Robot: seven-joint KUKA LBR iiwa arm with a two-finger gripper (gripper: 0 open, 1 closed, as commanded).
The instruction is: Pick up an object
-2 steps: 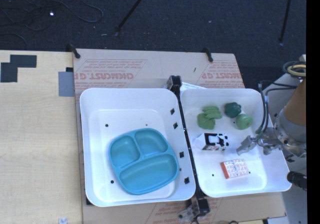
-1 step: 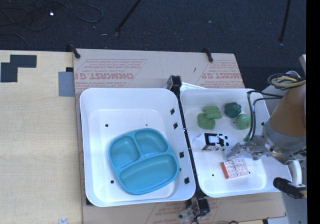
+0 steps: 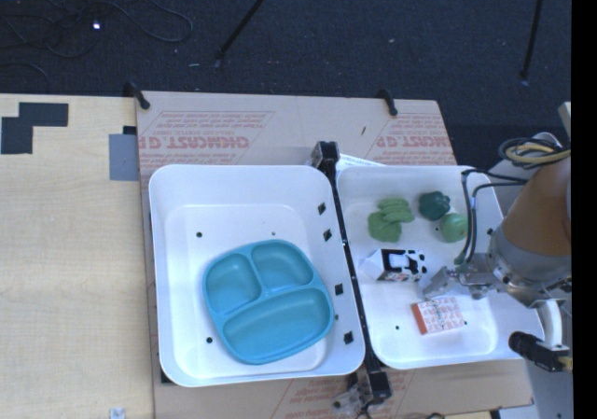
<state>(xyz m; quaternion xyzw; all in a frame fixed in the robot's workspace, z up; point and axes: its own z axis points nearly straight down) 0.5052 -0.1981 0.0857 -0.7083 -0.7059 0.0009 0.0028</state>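
The right bin [image 3: 485,342] holds several small things. A light green leafy toy [image 3: 390,218] lies at its back, with a dark green piece [image 3: 433,204] and a pale green ball [image 3: 453,227] to its right. A black-and-white card [image 3: 401,263] lies in the middle, and a red-and-white packet [image 3: 438,315] sits near the front. My gripper [image 3: 448,282] reaches in from the right and hangs low between the card and the packet, just right of the card. Nothing visible is held in it.
The left bin [image 3: 177,221] holds a blue divided plate [image 3: 269,300]. A black divider [image 3: 338,249] separates the two bins. Both stand on a cardboard sheet [image 3: 233,132] on the wooden bench. The arm's orange band [image 3: 546,207] overhangs the right bin's right wall.
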